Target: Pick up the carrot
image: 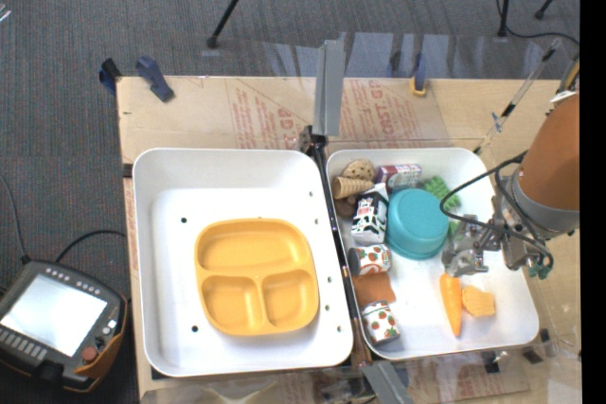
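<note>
The carrot (452, 304), orange and tapered, lies lengthwise near the front of the right bin (502, 336), its tip pointing toward the front edge. My gripper (463, 261) hangs just above the carrot's thick end, reaching in from the right under the orange-banded wrist. An orange cheese-like wedge (478, 302) touches the carrot's right side.
A teal bowl (417, 222) sits left of the gripper. Along the right bin's left side lie an ice cream cone (352, 179), a cow-print carton (368, 219), strawberry-print cups (371, 258) and a brown block (375, 287). A yellow divided plate (256, 276) rests in the left bin (170, 194).
</note>
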Tool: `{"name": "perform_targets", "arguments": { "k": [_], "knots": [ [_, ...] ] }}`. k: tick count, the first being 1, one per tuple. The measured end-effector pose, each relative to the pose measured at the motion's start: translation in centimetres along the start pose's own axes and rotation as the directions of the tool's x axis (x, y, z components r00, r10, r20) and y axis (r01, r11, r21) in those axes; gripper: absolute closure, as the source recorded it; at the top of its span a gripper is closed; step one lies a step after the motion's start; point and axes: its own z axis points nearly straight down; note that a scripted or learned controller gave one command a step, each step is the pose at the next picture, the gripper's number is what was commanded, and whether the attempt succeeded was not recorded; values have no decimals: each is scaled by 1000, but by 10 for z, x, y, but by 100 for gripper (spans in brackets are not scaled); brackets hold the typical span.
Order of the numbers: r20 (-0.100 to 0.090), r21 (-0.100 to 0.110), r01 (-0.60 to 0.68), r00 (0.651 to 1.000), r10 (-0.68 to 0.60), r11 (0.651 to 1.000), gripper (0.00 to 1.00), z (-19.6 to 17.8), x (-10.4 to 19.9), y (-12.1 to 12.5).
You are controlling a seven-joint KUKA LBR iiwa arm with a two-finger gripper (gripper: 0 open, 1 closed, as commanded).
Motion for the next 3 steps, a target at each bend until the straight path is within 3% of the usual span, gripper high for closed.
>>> {"name": "perform_targets", "arguments": {
  "k": [1, 2, 3],
  "knots": [
    [-9, -3, 1, 1000, -1, 1000, 0, 4, 2, 1],
    [-16, -7, 149, 989, -149, 989, 0, 99, 11, 11],
    [-11, -7, 153, 988, -153, 988, 100, 87, 9, 13]
  ]
}}
